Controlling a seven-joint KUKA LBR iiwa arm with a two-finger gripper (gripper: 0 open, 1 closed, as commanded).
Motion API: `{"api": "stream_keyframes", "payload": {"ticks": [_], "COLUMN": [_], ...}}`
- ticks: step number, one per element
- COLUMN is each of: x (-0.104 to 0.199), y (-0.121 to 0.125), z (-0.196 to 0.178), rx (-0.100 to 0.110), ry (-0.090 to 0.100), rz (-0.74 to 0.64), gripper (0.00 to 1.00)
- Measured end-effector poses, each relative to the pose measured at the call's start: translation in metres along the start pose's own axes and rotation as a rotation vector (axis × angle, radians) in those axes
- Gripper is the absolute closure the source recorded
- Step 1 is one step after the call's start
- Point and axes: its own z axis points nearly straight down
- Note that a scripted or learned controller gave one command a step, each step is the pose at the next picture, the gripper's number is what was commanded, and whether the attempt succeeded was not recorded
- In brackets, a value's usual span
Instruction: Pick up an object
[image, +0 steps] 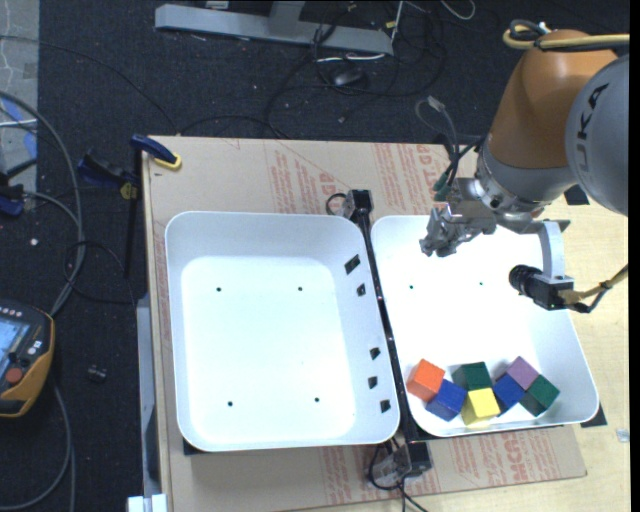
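Several small blocks lie clustered at the near edge of the right bin (480, 300): an orange block (426, 378), a blue block (447, 399), a yellow block (482, 403), a dark green block (473, 376), a purple block (522, 372) and a green block (541, 394). My gripper (441, 238) hangs over the far left part of the right bin, well away from the blocks. Nothing shows between its fingers.
The left bin (270, 330) stands beside the right one, with black clips along the shared wall. Both sit on a cardboard-topped bench (300, 170). Cables and a yellow-handled clamp (155, 152) lie beyond the bench's far left corner.
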Motion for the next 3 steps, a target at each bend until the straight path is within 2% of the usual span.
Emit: {"api": "stream_keyframes", "payload": {"ticks": [2,3], "x": [0.103,0.147], "y": [-0.045,-0.065], "z": [0.026,0.022], "rx": [0.003,0.001], "ry": [0.0,0.0], "rz": [0.0,0.0], "gripper": [1.0,1.0]}}
